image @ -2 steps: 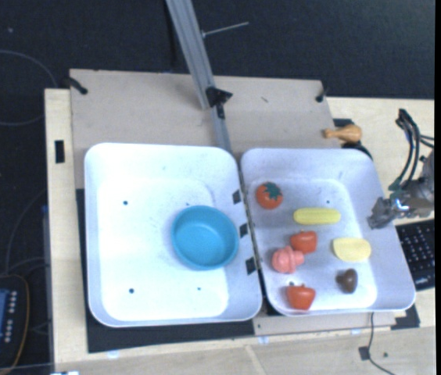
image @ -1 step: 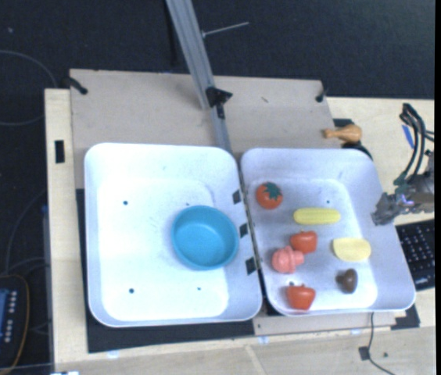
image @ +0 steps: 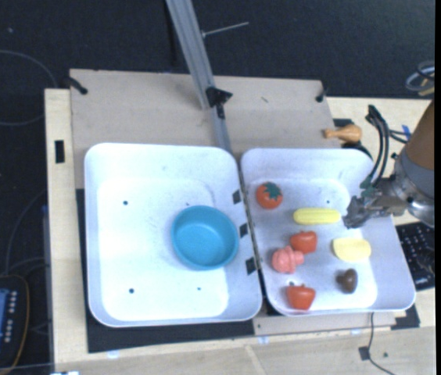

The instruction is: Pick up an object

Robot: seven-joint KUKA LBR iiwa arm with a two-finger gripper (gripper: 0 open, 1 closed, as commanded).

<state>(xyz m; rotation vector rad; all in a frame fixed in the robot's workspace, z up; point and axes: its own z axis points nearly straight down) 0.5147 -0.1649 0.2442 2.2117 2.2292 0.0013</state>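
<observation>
The right bin holds several toy foods: a red tomato, a yellow banana-like piece, a pale yellow block, a red piece, a pink piece, a red strawberry-like piece and a dark brown piece. My gripper reaches in from the right and sits low over the right bin, just right of the banana-like piece and above the pale yellow block. I see nothing clearly held.
The left bin holds a blue bowl. A grey metal pole slants down to the gap between the bins. A tan toy lies on the bench behind the right bin. A keyboard lies at the right.
</observation>
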